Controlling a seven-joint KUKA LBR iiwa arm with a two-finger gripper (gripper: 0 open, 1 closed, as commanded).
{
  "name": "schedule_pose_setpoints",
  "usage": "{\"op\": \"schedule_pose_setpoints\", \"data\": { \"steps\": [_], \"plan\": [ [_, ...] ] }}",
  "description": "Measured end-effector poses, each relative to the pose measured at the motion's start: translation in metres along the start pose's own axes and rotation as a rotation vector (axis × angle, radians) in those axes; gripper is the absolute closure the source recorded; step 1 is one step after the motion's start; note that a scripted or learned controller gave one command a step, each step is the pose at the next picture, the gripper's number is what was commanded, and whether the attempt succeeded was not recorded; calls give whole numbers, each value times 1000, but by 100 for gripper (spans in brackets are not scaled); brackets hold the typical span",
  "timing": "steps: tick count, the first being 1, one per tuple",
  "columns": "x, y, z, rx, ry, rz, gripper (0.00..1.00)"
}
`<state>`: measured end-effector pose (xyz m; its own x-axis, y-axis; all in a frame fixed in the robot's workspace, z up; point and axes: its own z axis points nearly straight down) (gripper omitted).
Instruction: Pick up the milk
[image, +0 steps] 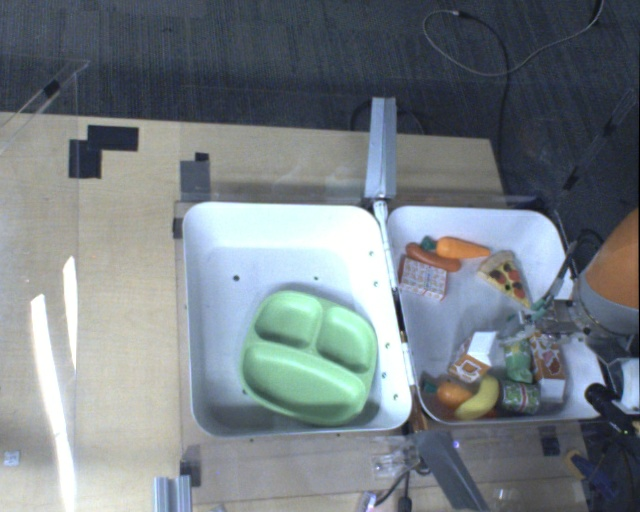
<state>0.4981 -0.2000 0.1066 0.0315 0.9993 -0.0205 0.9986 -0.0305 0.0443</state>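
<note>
Milk here looks to be the small carton (472, 360) with a white gabled top and an orange-red front, though at this size I cannot be sure of the label. It stands tilted in the near part of the right bin (440, 320), touching a banana (481, 398) and an orange fruit (449, 393) on its near side, with a green can (520, 397) just beside them. A red-and-white box (423, 277), a carrot (462, 247) and a pizza slice (505, 277) lie farther back, well apart from the carton. The left bin (210, 300) bears a green divided plate (312, 355). The gripper (538, 325) hangs low over the right side of the right bin, near the carton but apart from it, above a patterned packet (546, 360); whether it is open or closed I cannot tell, as it blurs into the clutter below. The carton is probably a light toy, stiff enough to squeeze, with smooth sides that may slip. I would take it across its two flat side walls below the gable, since the sloped top would shed a grip. Being light and crowded, it may topple or nudge the banana if approached off-centre.
</note>
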Motion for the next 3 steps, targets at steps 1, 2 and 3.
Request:
{"op": "schedule_pose_setpoints", "data": {
  "steps": [1,2,3],
  "plan": [
    [7,5,0,-16,-2,275,0],
    [1,45,2,4,11,113,0],
    [-2,8,0,-17,2,-23,0]
  ]
}}
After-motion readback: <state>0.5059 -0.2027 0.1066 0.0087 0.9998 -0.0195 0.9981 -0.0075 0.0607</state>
